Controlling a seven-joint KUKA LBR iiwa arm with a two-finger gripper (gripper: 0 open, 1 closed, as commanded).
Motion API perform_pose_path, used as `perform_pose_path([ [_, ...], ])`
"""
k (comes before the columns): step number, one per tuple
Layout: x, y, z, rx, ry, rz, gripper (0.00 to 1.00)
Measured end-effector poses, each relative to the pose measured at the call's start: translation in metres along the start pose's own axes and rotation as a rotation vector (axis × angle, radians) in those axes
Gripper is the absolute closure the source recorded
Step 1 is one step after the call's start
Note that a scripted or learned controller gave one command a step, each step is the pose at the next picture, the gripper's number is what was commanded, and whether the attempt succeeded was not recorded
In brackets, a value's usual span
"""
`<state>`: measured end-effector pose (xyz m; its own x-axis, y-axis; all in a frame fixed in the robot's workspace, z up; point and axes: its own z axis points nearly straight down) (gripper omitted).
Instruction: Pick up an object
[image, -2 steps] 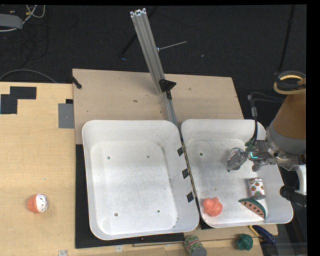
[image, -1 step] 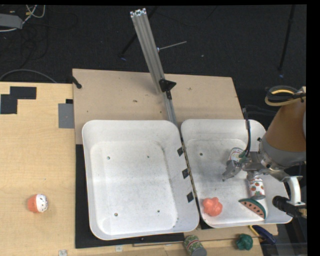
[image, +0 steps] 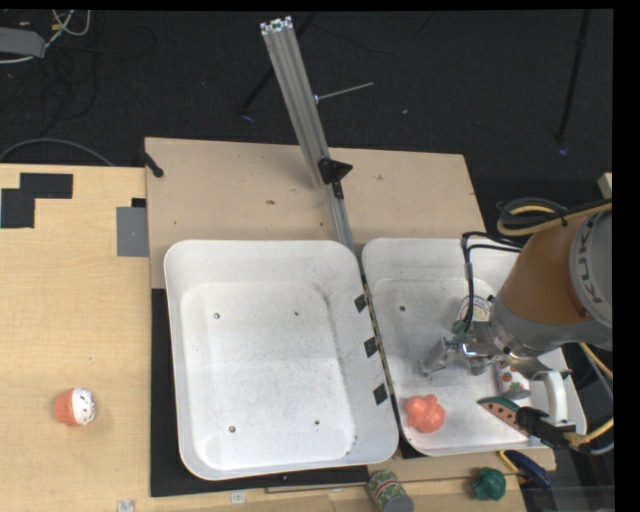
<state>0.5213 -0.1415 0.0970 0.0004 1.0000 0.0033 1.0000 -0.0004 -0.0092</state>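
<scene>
Pincer (image: 447, 358) low in right bin (image: 420, 270), fingers spread apart, nothing between them. Orange object (image: 425, 413) lies just below it, apart.

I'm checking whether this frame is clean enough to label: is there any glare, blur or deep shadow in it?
Camera view: even light, no strong glare on the white bins; the floor behind is nearly black; the gripper and small items near it look soft and hard to resolve; the orange object reads clearly.

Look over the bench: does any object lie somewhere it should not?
Yes. A red-and-white ball lies on the wooden surface far left of both bins, and a green object sits on the bench edge below the right bin.
</scene>
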Motion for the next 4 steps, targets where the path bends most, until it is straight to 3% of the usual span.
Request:
perform_pose_path([
  [1, 0.000, 0.000, 0.004, -0.007, -0.002, 0.004, 0.00],
  [2, -0.001, 0.000, -0.006, -0.006, -0.001, 0.007, 1.00],
  [4, -0.011, -0.008, -0.110, -0.013, -0.004, 0.000, 1.00],
])
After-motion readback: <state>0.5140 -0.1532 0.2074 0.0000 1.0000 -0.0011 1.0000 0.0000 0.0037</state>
